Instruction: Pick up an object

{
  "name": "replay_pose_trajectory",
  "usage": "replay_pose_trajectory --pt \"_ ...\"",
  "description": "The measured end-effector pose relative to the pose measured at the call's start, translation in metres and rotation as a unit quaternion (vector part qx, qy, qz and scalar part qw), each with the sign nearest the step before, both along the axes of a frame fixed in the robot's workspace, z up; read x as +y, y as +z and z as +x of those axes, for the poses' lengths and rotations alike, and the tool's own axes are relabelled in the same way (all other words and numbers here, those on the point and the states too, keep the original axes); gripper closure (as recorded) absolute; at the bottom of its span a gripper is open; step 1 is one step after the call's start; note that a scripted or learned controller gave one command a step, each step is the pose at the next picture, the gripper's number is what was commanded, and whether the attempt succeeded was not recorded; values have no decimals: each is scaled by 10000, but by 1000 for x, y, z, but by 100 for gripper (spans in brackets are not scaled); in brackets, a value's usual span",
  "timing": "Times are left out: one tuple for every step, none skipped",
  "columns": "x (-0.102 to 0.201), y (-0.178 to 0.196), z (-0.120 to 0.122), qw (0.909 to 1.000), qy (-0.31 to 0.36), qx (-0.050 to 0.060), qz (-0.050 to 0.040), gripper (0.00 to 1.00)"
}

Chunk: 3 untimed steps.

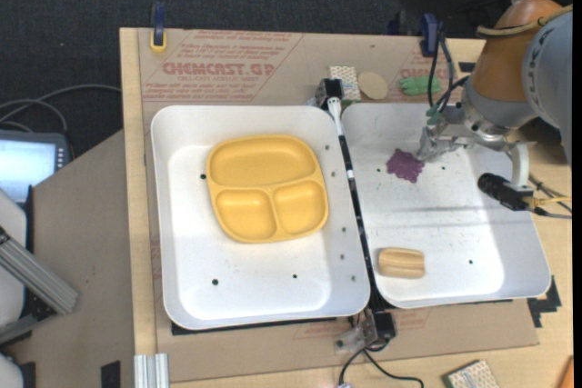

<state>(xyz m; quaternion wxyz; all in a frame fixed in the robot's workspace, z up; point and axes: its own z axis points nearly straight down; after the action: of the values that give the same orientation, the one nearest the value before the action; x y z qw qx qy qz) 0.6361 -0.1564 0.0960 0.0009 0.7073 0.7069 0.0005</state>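
A small purple thing [404, 165] is lying in the right bin [509, 268], up near the far end of it. It is lumpy and its edges are rough. The gripper [435, 144] is sitting just beside the purple thing, on its right and a little farther back. It is very close, and it may be touching one corner, but I cannot tell. I also cannot tell how the jaws are standing, because they are too small and dark to make out. Nothing is showing between them.

The grey arm [546, 68] with the orange band [514, 45] is reaching in from the right of the purple thing.

A tan block [401, 263] is lying in the same bin, well apart from the purple thing, toward the near edge.

To the left of the purple thing, the left bin [182, 232] is holding a yellow plate [267, 187] with three parts.

Behind the purple thing, past the bin's far rim, a round tan disc [372, 86] and a green thing [416, 86] are resting on the brown bench [227, 68].
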Motion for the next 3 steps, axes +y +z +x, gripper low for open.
replay_pose_trajectory --pt "0 -1 0 10000 -1 5 1 0" --pt "50 -12 31 10000 29 -10 -1 0" --pt "44 -12 -60 10000 -14 55 12 0"
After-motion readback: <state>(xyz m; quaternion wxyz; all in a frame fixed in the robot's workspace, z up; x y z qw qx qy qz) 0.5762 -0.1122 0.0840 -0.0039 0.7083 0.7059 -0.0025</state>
